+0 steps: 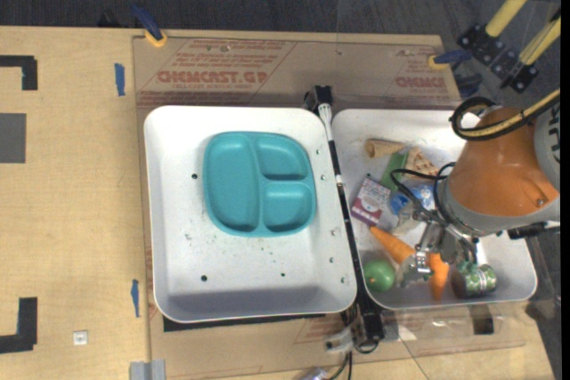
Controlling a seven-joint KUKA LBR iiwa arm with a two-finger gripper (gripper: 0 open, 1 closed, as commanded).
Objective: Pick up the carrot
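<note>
Left bin: teal divided plate. Right bin: gripper low over clutter (we cannot tell its jaw state). Carrot: lying beside it, near the green ball. We advise centring across the carrot before closing.

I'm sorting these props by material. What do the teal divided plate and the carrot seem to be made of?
Teal plate: likely moulded plastic, with a smooth, uniform colour and a soft sheen. Carrot: probably toy plastic, evenly bright orange with a smooth surface, though that is hard to confirm from here.
</note>
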